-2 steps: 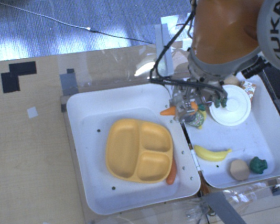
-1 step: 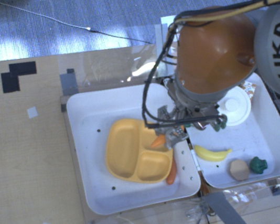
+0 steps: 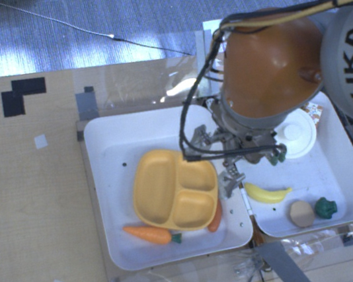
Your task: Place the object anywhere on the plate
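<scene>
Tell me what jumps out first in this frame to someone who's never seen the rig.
The arm's big orange band dominates the upper right, hanging over the seam between the two white bins. Next is the yellow divided plate in the left bin, with a carrot lying along its lower edge. The right bin holds a banana, a tan round object and a green piece.
</scene>
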